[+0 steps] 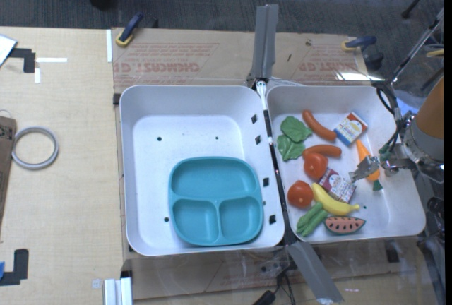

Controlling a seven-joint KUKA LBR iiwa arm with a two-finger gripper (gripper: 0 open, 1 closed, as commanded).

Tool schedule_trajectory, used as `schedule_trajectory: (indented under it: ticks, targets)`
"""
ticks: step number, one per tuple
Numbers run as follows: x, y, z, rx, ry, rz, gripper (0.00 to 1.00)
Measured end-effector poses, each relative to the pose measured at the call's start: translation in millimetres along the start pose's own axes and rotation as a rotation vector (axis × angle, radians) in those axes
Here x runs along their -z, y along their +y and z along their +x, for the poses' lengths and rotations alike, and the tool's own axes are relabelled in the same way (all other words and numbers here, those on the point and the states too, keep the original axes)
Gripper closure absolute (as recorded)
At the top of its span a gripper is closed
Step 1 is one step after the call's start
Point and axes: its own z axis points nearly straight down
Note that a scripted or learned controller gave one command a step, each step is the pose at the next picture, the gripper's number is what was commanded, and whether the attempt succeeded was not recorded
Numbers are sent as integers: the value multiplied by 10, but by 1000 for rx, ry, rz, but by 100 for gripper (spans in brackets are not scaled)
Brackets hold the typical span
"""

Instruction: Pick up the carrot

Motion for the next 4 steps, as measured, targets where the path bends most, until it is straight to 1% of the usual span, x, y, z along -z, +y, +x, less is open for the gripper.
schedule_trajectory:
  ticks: [1,2,3,4]
  targets:
    - [84,6,-5,-3,0,-1,100]
    - [1161,630,122,46,-2,0,100]
    - [1129,622,597,381,-1,0,100]
    - [1051,-324,209,344,-1,1,100]
